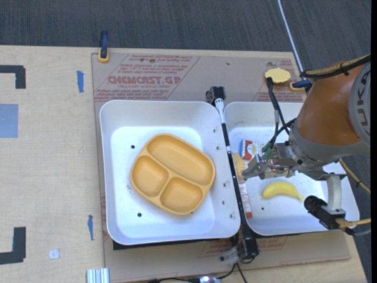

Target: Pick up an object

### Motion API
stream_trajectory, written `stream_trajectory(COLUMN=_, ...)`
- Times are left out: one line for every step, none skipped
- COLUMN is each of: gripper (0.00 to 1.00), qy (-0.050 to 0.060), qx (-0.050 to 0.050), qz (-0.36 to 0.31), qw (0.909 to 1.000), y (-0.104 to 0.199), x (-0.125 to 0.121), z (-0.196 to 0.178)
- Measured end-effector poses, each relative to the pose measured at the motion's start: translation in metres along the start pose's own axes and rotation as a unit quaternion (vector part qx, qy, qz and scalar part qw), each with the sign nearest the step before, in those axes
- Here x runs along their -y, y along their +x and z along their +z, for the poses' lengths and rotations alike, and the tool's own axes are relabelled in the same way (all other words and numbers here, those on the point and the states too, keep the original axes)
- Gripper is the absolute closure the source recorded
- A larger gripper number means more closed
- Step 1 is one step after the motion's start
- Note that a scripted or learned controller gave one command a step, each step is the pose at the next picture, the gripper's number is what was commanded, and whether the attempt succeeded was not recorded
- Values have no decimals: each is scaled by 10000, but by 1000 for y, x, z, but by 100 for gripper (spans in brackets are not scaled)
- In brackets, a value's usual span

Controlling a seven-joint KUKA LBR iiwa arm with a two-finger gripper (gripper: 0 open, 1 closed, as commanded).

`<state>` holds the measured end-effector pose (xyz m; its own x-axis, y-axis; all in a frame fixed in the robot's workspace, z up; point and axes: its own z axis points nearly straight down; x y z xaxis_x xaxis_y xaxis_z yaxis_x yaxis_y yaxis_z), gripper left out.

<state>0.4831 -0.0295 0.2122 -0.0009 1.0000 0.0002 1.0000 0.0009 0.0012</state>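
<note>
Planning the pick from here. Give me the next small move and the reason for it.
Probably a short shift toward the banana, then down. The end effector sits in the right bin just up and left of the banana, with nothing seen between its fingers; the orange divided plate lies in the left bin.

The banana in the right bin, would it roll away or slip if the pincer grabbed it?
The banana looks curved and lies flat, so it probably rocks or spins rather than rolls. Its skin looks smooth and shiny, so it may slip. It seems small, likely light.
</note>
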Motion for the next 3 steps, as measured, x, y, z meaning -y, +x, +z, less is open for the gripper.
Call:
stream_trajectory(gripper=100, qy=-20, qx=3, qz=-5, qw=10000, y=0, x=-1, z=-10)
stream_trajectory(gripper=100, qy=-38, qx=6, qz=-10, qw=10000, y=1, x=-3, z=-20)
stream_trajectory(gripper=100, qy=-55, qx=10, qz=-17, qw=10000, y=1, x=-4, z=-31)
